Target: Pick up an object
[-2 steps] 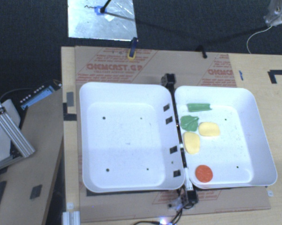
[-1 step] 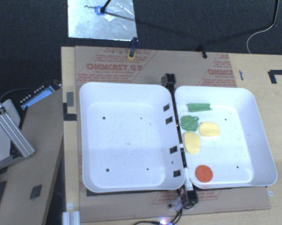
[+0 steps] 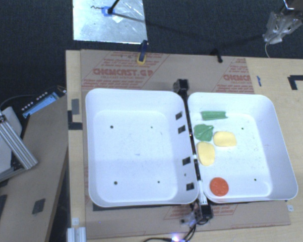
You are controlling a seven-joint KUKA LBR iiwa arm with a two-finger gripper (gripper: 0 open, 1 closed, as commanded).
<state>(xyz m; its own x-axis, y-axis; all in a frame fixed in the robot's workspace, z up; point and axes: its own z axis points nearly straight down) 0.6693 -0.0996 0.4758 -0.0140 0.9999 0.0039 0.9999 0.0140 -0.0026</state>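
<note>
Several small objects lie in the right bin (image 3: 277, 135), toward its left side. A long green piece (image 3: 213, 115) is farthest back. Below it sit a darker green lump (image 3: 203, 131) and a yellow piece (image 3: 225, 138) side by side. Another yellow piece (image 3: 206, 153) lies just in front of them, close to the divider. A round orange-red piece (image 3: 219, 186) rests alone near the front wall. My gripper (image 3: 276, 30) hangs at the top right, high above the dark floor beyond the bench, far from both bins and with nothing seen in it.
The left bin (image 3: 136, 150) adjoins the right one along a hinged divider with black clips (image 3: 184, 130). Both rest on a cardboard sheet (image 3: 126, 69). A shiny metal plate (image 3: 108, 14) lies on the floor at the back left, and a cable (image 3: 191, 34) runs across it.
</note>
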